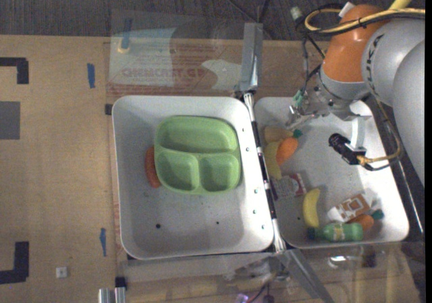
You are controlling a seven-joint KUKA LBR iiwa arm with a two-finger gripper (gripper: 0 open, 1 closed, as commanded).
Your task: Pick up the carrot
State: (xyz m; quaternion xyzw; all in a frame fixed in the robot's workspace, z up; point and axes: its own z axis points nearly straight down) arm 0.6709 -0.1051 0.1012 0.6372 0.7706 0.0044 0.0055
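Just the one overhead cam. Looking down at a slant on two white bins side by side: left bin (189,221) and right bin (385,187).

Starting with the right bin. Spotting the carrot (286,150) in its far-left part, close to the wall shared with the other bin. Resting in the bin at a tilt, green top end pointing up and right. Touching a yellow thing (272,161) on its left, with a pale lump (273,134) just above that one.

Finding the gripper (300,111) just beyond the carrot's green end, very near it, but can't call contact from this angle. Can't tell whether the pincer is wide or narrow either, way too small and murky here. Seeing the grey arm (401,65) reach in from the right, with the orange band (351,38) sitting above the wrist.

Also got some clutter in the near half of that bin: a banana (310,207) roughly mid-bin, a small packet (291,184) between banana and carrot, a green bottle (337,232) lying on its side along the near wall, a little carton (351,208) just above it, and an orange bit (366,222) touching the bottle's right end.

Moving to the left bin. Holding a green divided tray (198,154) with three compartments, plus an orange thing (152,167) tucked against the tray's left edge, partly hidden under it.
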